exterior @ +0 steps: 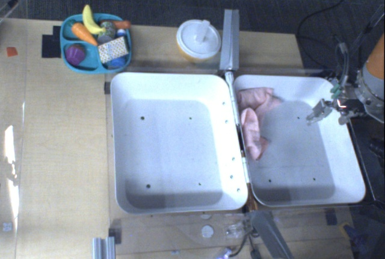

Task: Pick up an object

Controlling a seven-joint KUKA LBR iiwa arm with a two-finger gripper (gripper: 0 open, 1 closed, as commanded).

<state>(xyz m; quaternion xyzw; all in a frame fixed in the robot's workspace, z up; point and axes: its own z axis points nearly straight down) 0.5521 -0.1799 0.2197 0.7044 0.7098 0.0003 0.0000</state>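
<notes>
Since the pink cloth (252, 121) is lying bunched at the right bin's (346, 188) left wall, the gripper (325, 110) is hovering well right, grip unreadable.

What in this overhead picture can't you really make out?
- Camera view: the grey two-finger gripper over the right white bin is too small and blurred to judge.
- The pink crumpled cloth hides the bin floor beneath.
- Items in the blue divided tray are too small to identify.

- No text, label, brand, number or sign can be read on anything here.
- A small orange-red tag (12, 52) far from the gripper (328, 108) looks blank.
</notes>
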